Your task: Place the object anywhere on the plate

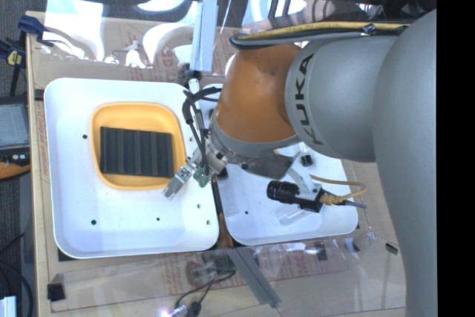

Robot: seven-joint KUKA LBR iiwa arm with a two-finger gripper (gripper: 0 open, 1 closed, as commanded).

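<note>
object: dark ribbed slab lying on yellow plate in left bin | my pincer just beside plate's lower-right corner, slab up-left | finger state: cannot tell

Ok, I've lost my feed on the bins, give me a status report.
Gripper low over left bin, at yellow plate's lower right corner. Dark ridged block lies on plate. Arm covers most of right bin.
</note>
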